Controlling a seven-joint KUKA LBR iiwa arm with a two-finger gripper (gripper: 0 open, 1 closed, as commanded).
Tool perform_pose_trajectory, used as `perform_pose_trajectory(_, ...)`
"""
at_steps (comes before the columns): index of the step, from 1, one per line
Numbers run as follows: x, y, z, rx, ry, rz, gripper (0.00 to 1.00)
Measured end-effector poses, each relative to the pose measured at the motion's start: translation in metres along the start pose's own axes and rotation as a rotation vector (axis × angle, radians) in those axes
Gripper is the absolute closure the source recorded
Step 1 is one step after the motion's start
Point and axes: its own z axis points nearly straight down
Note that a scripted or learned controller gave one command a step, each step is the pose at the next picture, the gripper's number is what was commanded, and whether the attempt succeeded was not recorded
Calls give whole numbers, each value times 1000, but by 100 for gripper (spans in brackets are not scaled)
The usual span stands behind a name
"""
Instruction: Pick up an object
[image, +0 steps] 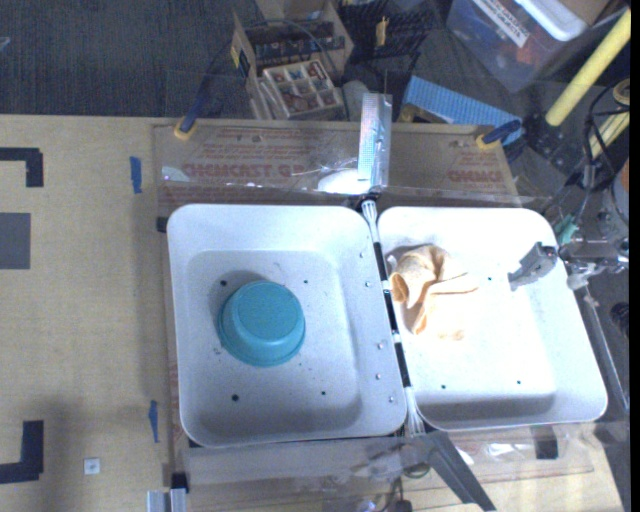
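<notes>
Tan cloth (422, 290) lies crumpled against the left wall of the right bin (520, 400), near the divider; a teal bowl (262, 322) sits upside down in the left bin (340, 400). My end effector (530, 266) hangs at the right bin's right edge, well apart from both, and I cannot tell how it is set. I judge the cloth the nearer target: I should centre over its highest fold, descend straight, and pinch a ridge rather than the flat part.
</notes>
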Motion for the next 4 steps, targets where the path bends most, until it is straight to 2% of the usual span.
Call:
perform_pose_trajectory(1, 41, 43, 73, 1, 0, -52, 0)
perform_pose_trajectory(2, 50, 72, 158, 2, 1, 27, 0)
perform_pose_trajectory(3, 34, 116, 179, -10, -3, -148, 0)
perform_pose_trajectory(4, 34, 118, 168, -15, -6, -148, 100)
